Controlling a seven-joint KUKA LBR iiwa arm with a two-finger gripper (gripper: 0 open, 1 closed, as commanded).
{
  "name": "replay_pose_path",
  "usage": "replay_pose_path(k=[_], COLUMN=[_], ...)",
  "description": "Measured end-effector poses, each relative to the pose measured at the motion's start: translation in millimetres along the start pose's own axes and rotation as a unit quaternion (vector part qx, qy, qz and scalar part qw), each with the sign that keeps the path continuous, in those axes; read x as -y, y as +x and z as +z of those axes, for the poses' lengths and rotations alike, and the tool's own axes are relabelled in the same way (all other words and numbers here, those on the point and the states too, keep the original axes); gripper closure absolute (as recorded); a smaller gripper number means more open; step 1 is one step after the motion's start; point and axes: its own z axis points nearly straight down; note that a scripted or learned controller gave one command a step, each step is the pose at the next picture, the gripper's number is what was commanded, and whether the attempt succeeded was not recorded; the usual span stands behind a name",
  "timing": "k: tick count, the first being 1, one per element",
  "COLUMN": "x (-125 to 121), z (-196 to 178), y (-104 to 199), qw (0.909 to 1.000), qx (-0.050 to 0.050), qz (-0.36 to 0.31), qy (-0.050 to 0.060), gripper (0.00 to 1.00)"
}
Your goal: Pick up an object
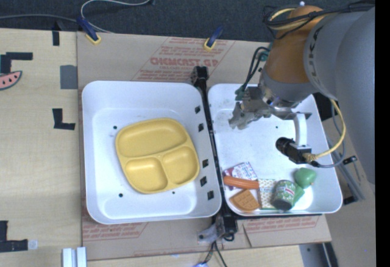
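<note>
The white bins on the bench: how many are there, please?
2. The left bin holds a yellow divided plate. The right bin, beside it, holds small items along its near edge, with the gripper above its far part.

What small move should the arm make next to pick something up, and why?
Probably shift the claw toward the near edge of the right white bin and lower it. It hangs over bare floor at the far end, while the orange carrot-shaped toy and the other small items cluster at the near end.
</note>
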Motion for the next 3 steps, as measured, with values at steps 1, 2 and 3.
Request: replay_pose_path(k=[1, 2, 3], x=[-35.9, -21.9, 20.3], z=[-218.0, -195.7, -217.7], y=[-66.0, -80.7, -67.8], qw=[1.0000, 1.0000, 1.0000], qx=[0.001, 0.000, 0.000], qz=[0.001, 0.001, 0.000], qy=[-0.003, -0.001, -0.002], gripper=[1.00, 1.00, 1.00])
